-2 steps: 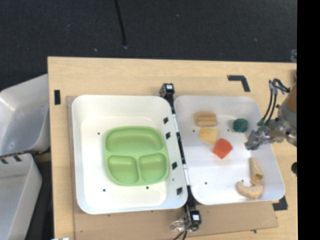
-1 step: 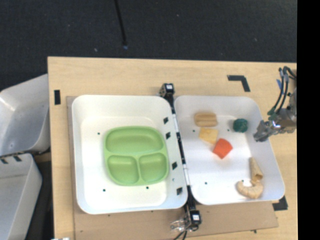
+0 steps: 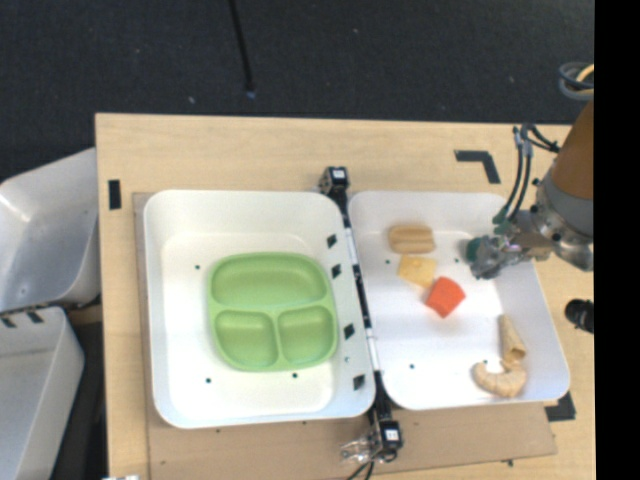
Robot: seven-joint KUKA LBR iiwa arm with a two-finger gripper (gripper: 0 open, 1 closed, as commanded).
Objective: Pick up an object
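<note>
**benchwatcher:** So where's the pick at? The gripper is down inside the right bin, toward its far right side, hanging off the grey arm with the orange band. Honestly I can't tell how the gripper is set from this angle, it's just a dark greenish blob. Nothing visibly in it either.

**tray_guy:** Yeah, I'd call it not done yet. Using the orange block as the landmark: the gripper sits just up and to the right of it, near but apart. The yellow chunk is touching the block's upper left, and the brown bun-looking thing is just beyond that.

**benchwatcher:** And down-right of the block, well apart, there's the pale curved piece by the bin's near corner.

**tray_guy:** All four are lying flat on the bin floor, so nothing's been lifted. Way left of the block, in the other bin, there's the green divided plate, untouched on the worktop side.

**benchwatcher:** So my guess: approach is sort of done, the actual grab and lift are all still left.
</note>
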